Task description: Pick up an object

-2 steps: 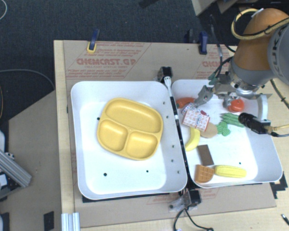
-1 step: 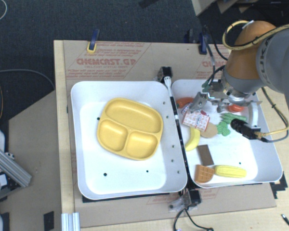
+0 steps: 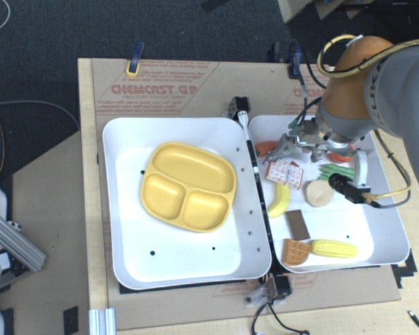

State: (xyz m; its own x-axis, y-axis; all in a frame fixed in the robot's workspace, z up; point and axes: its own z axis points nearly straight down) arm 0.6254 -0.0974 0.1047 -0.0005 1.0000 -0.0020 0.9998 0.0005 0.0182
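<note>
Surface: table (image 3: 167, 89), topped with a printed brown board, standing on dark carpet (image 3: 91, 19). A blue and yellow clamp (image 3: 134, 61) grips its far edge.

Left bin (image 3: 112, 187): white and shallow. It holds one yellow divided plate (image 3: 188, 187), lying flat near the middle.

Right bin (image 3: 349, 222): white, set side by side with the left one. All the loose pickable things lie here.
- Red and white packet (image 3: 285, 172), at the far left part of the bin, just below my jaws.
- Banana (image 3: 281, 201), close along the left wall, touching the packet's near edge.
- Pale round lump (image 3: 320, 194), just right of the banana.
- Brown block (image 3: 297, 223), near the banana's lower end.
- Orange waffled piece (image 3: 295, 252), at the near wall.
- Corn cob (image 3: 332, 248), lying crosswise, touching the orange piece.
- Green thing (image 3: 335, 171), partly hidden under my wrist.
- Small red thing (image 3: 265, 148), in the far left corner.

My arm (image 3: 398, 82): enters from the right, with the orange band (image 3: 353, 82) above the wrist, over the far half of the right bin.

My jaws: low over the far left part of that bin, beside the packet and the red thing. I cannot tell whether they are wide or narrow, and I see nothing held between them.
</note>
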